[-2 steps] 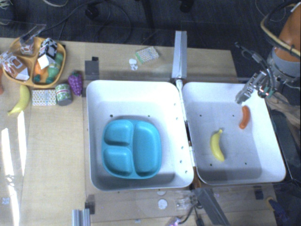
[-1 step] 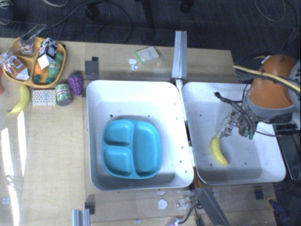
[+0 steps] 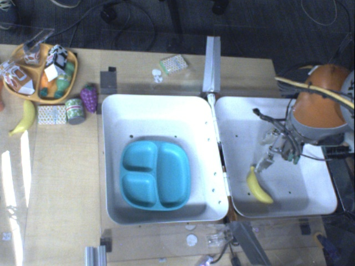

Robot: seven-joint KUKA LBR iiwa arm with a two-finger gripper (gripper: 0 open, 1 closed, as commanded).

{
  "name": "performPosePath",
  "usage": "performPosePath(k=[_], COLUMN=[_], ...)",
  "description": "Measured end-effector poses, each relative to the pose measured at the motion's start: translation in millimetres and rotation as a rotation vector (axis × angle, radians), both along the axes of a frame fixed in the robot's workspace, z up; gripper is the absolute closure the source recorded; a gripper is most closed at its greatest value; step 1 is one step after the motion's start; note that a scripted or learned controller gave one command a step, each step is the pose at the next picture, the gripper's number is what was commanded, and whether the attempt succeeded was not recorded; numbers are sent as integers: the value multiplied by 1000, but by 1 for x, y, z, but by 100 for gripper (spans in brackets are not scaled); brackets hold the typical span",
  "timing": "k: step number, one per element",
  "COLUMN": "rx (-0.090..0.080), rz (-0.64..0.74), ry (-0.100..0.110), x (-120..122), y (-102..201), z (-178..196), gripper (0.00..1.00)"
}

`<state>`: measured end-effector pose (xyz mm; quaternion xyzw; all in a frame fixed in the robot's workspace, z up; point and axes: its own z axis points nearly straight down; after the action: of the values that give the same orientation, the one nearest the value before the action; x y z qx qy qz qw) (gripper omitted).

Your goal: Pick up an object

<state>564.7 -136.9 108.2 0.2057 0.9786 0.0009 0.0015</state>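
Two shallow white bins are sitting side by side on the bench: the left bin [image 3: 111,148] and the right bin [image 3: 316,195]. The left bin is holding one blue divided plate [image 3: 156,174] with three compartments, lying flat toward the bin's near side. The right bin is holding one yellow banana [image 3: 258,186], resting on the floor near the bin's near-left corner, close to the wall that is dividing the bins. The banana's long axis is running diagonally, with one end pointing up and left toward the divider and the other end pointing down and right toward the near wall. One arm is reaching in from the right, its orange band [image 3: 319,101] showing above the wrist. The gripper [image 3: 265,163] is hanging just above the banana's upper end; whether its tip is touching the fruit cannot be determined. The banana is lying on the bin floor, not between the fingers, and the finger spacing cannot be determined.
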Motion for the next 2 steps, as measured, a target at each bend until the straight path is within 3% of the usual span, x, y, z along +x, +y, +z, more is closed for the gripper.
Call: performPosePath(k=[1,2], rx=[1,-8], rz=[1,167], ry=[-2,-31], x=[2,-66], y=[1,-11], z=[8,-15], gripper=[100,100])
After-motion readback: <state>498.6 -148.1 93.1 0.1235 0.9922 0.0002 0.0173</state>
